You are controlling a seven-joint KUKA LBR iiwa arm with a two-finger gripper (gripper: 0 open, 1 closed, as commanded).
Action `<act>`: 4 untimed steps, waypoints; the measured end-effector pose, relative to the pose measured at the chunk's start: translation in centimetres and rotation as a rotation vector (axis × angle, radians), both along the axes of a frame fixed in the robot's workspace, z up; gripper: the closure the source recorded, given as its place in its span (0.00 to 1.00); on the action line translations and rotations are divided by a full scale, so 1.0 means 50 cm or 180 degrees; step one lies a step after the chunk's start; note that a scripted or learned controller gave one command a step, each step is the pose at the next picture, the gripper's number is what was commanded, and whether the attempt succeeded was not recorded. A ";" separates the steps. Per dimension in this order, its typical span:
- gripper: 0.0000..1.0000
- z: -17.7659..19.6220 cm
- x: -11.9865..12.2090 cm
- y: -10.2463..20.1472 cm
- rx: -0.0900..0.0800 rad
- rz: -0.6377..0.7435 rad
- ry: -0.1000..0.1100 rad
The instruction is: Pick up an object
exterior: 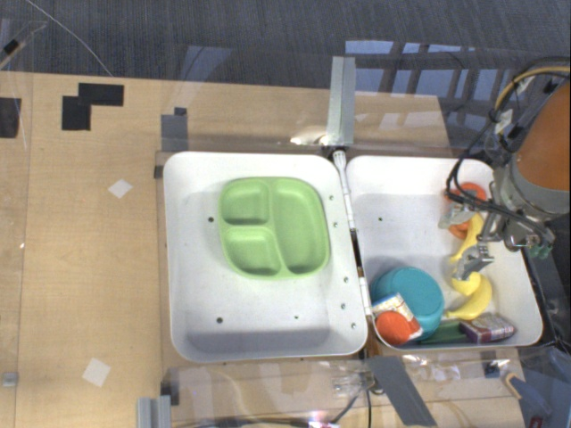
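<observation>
My gripper (478,255) hangs low over the right side of the right bin (401,203), reaching in from the right. Directly below and around it lies a yellow banana-like piece (473,297), with another yellow bit (467,242) against the gripper's left side. Whether the gripper touches either yellow piece is unclear. An orange object (464,193) peeks out behind the wrist. A teal bowl (415,292) sits at the bin's front, and a red-orange item with a white label (395,321) leans on its left edge. A purple packet (487,329) lies at the front right.
The left bin (192,310) holds a green three-compartment plate (272,226) near its middle. A metal divider rail (350,230) separates the two bins. A dark green stick-like item (446,333) lies along the right bin's front wall. Cables run along the arm at the right.
</observation>
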State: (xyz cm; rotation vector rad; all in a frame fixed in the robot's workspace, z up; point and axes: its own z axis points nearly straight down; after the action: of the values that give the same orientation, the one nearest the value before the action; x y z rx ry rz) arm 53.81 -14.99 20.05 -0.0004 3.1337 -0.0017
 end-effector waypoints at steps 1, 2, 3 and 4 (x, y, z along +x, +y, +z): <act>0.00 -0.219 0.184 0.043 -0.0006 0.0259 -0.0034; 0.00 -0.225 0.263 -0.035 0.0005 0.0079 0.0027; 0.00 -0.223 0.117 -0.020 0.0001 -0.0148 -0.0012; 0.00 -0.224 0.239 -0.073 -0.0004 -0.0008 -0.0016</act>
State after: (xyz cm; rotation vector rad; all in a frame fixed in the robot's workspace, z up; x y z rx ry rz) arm 65.77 -18.64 8.85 0.0035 3.1289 -0.0038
